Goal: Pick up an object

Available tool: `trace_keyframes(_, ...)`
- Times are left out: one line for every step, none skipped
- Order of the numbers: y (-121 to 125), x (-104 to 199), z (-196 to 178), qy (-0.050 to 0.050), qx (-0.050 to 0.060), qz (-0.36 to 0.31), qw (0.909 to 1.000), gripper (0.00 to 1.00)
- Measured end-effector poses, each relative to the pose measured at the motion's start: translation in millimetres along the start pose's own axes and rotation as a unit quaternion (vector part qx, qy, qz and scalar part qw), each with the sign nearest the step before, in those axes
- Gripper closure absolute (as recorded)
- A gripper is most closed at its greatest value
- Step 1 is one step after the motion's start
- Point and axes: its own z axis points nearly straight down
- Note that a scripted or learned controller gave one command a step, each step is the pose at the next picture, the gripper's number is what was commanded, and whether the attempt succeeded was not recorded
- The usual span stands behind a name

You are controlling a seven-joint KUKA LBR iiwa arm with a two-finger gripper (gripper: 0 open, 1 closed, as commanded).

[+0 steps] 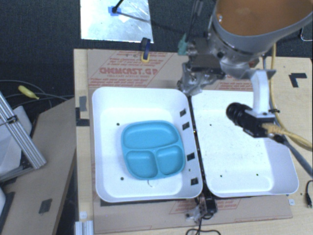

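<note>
A light blue divided plate (152, 149) with three compartments lies flat in the middle of the left bin (105, 131). The arm's big grey and orange body fills the upper right. Its gripper (192, 86) hangs over the far end of the rim where the two bins meet, well beyond the plate and apart from it. I see nothing held at the gripper.
The right bin (244, 170) has a bare white floor. A black cylinder on a white bracket (246, 118), with a yellow cable, hangs over that bin's far part. Cardboard lies under both bins. A metal frame (19, 141) stands at the left.
</note>
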Motion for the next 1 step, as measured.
trace_keyframes(0.6,0.0,-10.8,0.000,-0.001,-0.002,1.0000,1.00)
